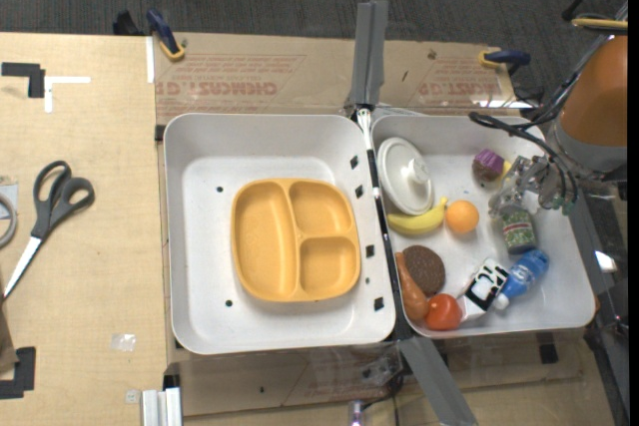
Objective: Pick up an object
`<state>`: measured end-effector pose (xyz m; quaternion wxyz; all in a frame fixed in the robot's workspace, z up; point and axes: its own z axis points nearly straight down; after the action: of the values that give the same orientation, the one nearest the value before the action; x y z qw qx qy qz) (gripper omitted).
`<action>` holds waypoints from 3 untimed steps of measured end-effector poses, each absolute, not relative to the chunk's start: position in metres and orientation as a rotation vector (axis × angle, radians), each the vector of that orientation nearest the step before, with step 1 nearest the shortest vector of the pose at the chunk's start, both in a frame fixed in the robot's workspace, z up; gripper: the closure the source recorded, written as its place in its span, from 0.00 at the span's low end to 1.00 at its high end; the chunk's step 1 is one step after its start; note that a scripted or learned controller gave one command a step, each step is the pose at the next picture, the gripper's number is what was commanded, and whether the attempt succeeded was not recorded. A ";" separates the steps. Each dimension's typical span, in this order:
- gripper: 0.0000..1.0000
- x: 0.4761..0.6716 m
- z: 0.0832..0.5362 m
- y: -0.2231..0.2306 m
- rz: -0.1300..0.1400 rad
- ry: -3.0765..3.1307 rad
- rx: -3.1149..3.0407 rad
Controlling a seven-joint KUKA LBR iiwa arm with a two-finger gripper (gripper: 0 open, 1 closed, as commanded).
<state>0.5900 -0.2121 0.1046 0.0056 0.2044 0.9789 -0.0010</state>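
In the right bin (584, 309), nearest, lay a tomato (444, 312) and blue bottle (523, 275); farther, a green-filled jar (517, 229) sat just beneath the gripper (534, 183). Whether the jaws were clenched or released, I cannot tell.

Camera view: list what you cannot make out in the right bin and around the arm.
- Gripper: small, tangled in cables; open or shut unclear.
- Jar: label too small to read, top partly behind the gripper.
- Arm: cut off by the right edge.
- Carrot: partly under the brown cookie and tomato.
- Black-and-white item: too small to identify.
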 end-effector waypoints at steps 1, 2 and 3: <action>1.00 0.479 0.170 -0.196 0.000 2.988 0.964; 0.00 0.479 0.170 -0.195 0.000 2.989 0.964; 0.00 0.482 0.098 -0.211 0.001 3.016 0.835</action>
<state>0.4820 -0.2111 0.0980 0.0061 0.2669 0.9637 0.0002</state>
